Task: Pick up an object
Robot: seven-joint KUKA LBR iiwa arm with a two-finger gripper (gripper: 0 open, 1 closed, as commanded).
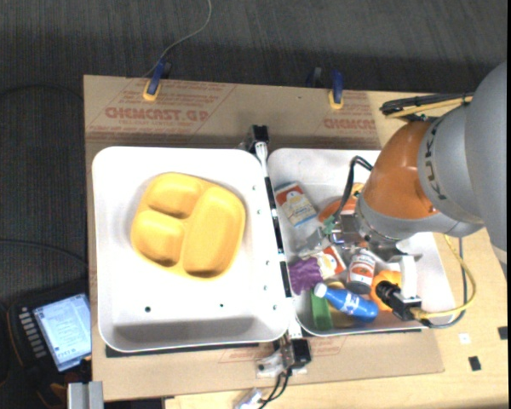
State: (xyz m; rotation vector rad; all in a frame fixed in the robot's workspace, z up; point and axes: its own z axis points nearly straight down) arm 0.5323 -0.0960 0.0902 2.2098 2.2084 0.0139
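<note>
Camera view, arm: my arm [426, 177] reaches in from the right and hangs low over the right bin [439, 271].
Camera view, claw: the claw [358, 244] sits down among the clutter; I cannot tell how it is set, the wrist hides it.
Camera view, targets: blue bottle [351, 303], purple item [305, 273] and white packet [295, 207] lie crowded near it, so I judge a clean grasp awkward.
Camera view, left bin: the left bin [111, 228] holds one yellow moulded tray [188, 223], well apart.

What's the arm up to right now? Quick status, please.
Arm low over the right bin, among the clutter. Nothing seen held. Blue bottle and purple item lie nearby. Yellow tray sits alone in the left bin.
</note>
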